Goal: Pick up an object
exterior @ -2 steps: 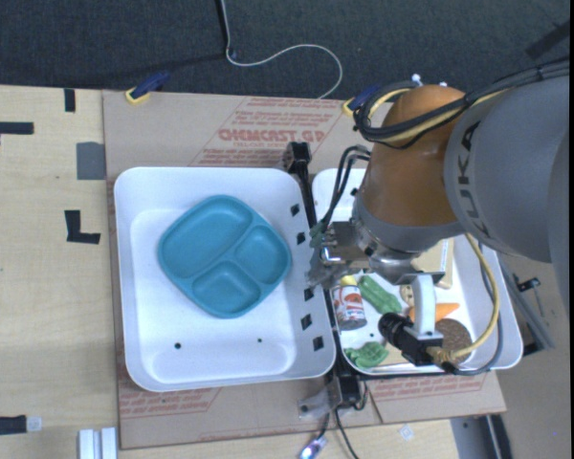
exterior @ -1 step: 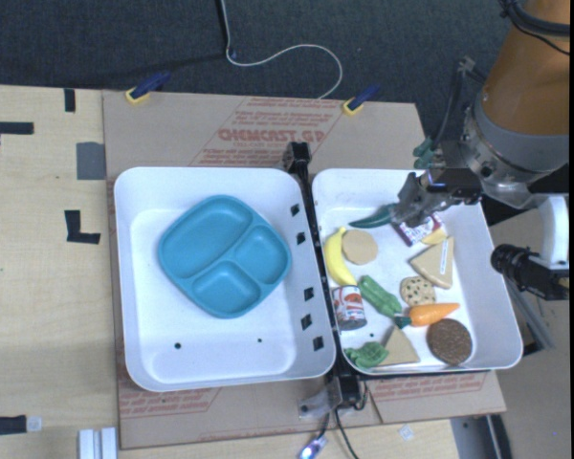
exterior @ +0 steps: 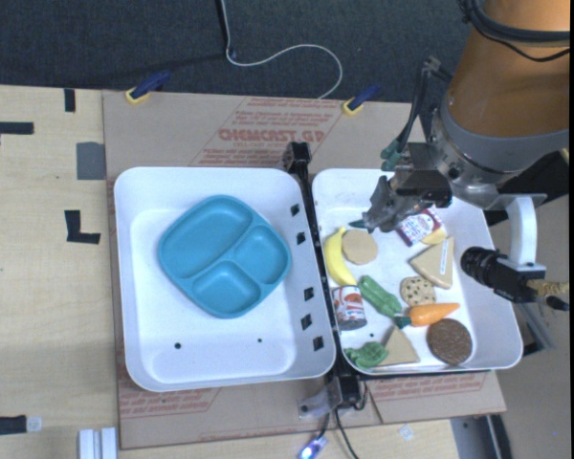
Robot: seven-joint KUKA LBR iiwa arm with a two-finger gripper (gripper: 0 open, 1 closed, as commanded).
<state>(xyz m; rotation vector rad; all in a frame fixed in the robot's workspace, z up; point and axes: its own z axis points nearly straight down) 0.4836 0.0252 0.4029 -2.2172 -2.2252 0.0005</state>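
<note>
One brown cookie (exterior: 450, 340), one carrot (exterior: 430, 314), one banana (exterior: 337, 259), one blue tray (exterior: 224, 254).

Lighting even and fairly bright; image soft, low in resolution.

Illumination is diffuse and appears to fall from above. The two white bins, left bin (exterior: 139, 285) and right bin (exterior: 502, 347), read near full white without losing their rims. Shadows are faint: a soft one hugs the lower edge of the blue plate (exterior: 225, 254). The orange band (exterior: 517, 60) on the arm carries a pale sheen along its upper curve and looks slightly soft, being nearest the lens. The dark cloth (exterior: 96, 17) at top holds little detail. Small print on the cardboard (exterior: 258, 132) is legible but fuzzy. Straight edges show no marked bending toward the borders.
</note>
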